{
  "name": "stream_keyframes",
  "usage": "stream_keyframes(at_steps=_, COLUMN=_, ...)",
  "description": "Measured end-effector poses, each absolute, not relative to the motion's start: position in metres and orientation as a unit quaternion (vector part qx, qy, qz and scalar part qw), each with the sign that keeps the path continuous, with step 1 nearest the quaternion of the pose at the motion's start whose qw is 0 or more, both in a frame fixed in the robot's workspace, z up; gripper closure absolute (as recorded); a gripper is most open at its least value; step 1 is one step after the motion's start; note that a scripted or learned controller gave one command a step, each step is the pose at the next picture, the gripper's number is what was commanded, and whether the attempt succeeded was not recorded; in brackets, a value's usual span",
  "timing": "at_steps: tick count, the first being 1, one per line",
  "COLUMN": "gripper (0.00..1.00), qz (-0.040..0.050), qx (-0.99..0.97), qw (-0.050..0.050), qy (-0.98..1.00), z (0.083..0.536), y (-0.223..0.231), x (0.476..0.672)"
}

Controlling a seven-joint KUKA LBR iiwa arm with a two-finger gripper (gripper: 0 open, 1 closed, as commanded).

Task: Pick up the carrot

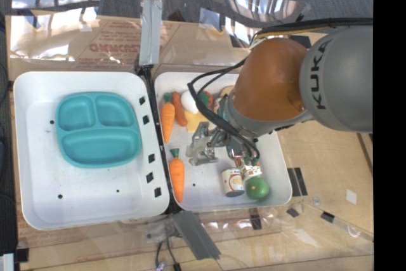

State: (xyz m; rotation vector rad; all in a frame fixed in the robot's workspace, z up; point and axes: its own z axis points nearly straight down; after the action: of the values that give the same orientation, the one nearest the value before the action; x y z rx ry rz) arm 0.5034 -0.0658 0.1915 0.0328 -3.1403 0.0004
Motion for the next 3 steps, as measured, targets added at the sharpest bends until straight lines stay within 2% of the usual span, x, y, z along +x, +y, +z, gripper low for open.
stream_keyframes(at_steps=2, gripper=1.0, qz=0.0002, qx=0.344, qw=-0.002, qy=-0.939, z=0.192, y=-0.023, x=0.514)
stream_keyframes(at_steps=3, gripper=1.0, qz=0.0025, qx=0.467, qw=-0.006, qy=-0.884, z=0.298, y=-0.009, x=0.501)
